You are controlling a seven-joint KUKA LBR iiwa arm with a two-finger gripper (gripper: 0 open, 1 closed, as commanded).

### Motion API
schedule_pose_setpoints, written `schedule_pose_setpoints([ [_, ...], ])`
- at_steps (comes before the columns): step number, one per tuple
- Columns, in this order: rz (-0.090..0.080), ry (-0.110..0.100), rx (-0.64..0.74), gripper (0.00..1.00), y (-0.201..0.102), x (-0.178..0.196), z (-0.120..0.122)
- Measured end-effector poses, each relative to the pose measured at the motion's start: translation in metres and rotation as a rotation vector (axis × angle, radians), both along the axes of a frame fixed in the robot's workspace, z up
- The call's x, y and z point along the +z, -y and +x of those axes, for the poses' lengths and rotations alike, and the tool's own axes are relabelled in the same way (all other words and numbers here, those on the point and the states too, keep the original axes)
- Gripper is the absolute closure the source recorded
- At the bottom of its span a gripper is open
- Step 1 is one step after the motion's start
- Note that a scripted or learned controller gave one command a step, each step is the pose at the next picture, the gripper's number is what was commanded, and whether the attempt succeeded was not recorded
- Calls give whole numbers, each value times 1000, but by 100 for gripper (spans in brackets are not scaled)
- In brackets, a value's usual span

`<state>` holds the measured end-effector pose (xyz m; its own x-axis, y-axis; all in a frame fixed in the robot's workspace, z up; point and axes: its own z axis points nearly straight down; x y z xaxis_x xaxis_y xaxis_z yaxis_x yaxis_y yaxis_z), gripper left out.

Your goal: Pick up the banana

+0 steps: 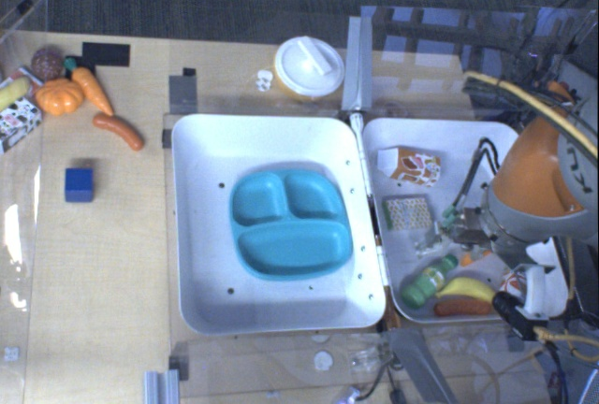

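A wooden bench seen from above at a slant. At far left, outside the bins, lie toy foods: an orange pumpkin (pixel 59 97), a carrot (pixel 92 89), a sausage (pixel 119 131), and a blue cube (pixel 80 184). A white lidded cup (pixel 310 65) stands behind the bins.

The left bin (pixel 201 215) holds a blue divided plate (pixel 291 223). The right bin (pixel 393 136) holds a printed carton (pixel 412 165), a speckled pad (pixel 408 212), a green bottle (pixel 430 281), and, near the front wall, the banana (pixel 471 287), lying flat just behind a red sausage (pixel 462 307) and beside the bottle.

The grey arm with its orange band (pixel 533 178) reaches in from the right. Its gripper (pixel 465 226) hangs above the bin floor, a little behind the banana; dark cables crowd it, so whether the jaws stand wide or narrow cannot be told. Nothing appears between them.

The step looks like the approach, with the grasp not yet made. The next move likely calls for shifting toward the front wall, then descending on the banana while avoiding bottle and sausage.
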<state>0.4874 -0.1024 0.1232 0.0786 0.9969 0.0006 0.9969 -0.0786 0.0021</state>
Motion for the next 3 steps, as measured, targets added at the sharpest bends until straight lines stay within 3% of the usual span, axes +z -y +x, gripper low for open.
schedule_pose_setpoints([
  [1, -1, 0, 94, 0, 11, 22, 0],
  [2, -9, 31, 38, 0, 56, -24, 9],
  [3, -4, 14, 150, 0, -7, -33, 4],
])
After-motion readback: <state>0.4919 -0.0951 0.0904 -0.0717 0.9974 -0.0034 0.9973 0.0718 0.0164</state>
